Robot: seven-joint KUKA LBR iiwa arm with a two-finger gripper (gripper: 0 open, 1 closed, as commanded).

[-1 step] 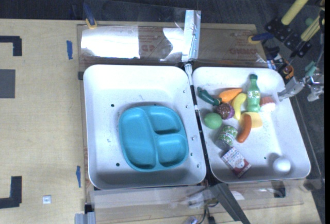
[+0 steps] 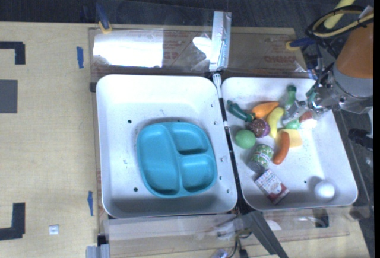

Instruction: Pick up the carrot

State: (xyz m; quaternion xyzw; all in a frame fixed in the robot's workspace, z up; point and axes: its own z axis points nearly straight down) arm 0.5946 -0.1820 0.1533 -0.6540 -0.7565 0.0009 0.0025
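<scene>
Two white bins [image 2: 113,132] on a tan counter [image 2: 41,132]. Turquoise tray [image 2: 176,158] in the left one. Orange carrot [image 2: 281,147], green ball [image 2: 244,139], yellow piece [image 2: 275,116] and red-and-white packet [image 2: 272,185] in the right.

1. Your arm [image 2: 356,64] comes in from the right edge of the view, near the upper right corner.
2. You can see its orange band at the edge, with the grey wrist section just below it.
3. From the wrist the arm angles down and to the left.
4. Your gripper [image 2: 304,113] sits at the end of that reach, low and pointing left and down.
5. The metal parts at the gripper's tip blur together, so you cannot judge how the gripper stands.
</scene>
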